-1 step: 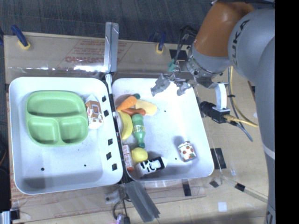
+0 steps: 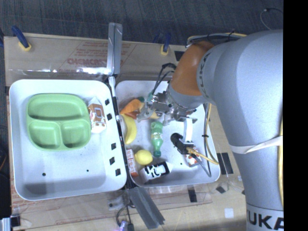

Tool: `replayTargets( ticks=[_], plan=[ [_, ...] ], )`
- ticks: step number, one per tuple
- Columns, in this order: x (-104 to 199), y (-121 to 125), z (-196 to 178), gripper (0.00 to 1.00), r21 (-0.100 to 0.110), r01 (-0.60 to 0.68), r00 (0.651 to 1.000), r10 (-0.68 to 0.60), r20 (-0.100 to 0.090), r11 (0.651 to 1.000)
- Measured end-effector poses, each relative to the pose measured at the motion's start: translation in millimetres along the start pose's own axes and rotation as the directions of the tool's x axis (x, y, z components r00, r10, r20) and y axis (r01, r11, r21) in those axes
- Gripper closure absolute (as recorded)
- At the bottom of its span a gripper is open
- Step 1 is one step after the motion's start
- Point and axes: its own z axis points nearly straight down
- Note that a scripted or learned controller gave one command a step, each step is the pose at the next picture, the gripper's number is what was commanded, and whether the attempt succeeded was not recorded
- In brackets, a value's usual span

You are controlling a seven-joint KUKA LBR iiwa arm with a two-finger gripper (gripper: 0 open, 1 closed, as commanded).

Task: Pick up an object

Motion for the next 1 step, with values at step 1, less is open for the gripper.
replayTargets(
  ticks=[1],
  plan=[
    [-16.6,12.3,18.0,0.0,-0.004,-0.226,0.974,0.226,-0.001,0.974]
  ],
)
